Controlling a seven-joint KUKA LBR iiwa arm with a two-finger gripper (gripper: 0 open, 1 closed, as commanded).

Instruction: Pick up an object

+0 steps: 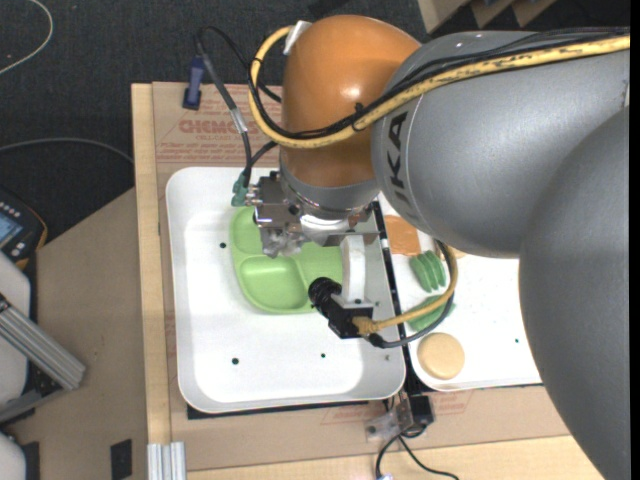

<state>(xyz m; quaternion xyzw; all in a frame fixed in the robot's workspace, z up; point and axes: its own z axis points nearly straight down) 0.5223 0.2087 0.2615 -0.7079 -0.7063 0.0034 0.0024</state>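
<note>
arm [480, 138] reaching down (from right)

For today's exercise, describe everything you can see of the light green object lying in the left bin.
The light green object looks like smooth, matte moulded plastic, shaped like a shallow dish with rounded corners and a raised rim. It lies flat on the floor of the left bin, toward its right half. The arm's wrist and end effector hang over its upper part and hide it, so its full outline and any contact there cannot be judged.

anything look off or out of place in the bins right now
Nothing looks spilled or broken. The light green plastic dish lies flat in the left white bin, partly under the arm's wrist. The round tan disc sits in the right bin.
</note>
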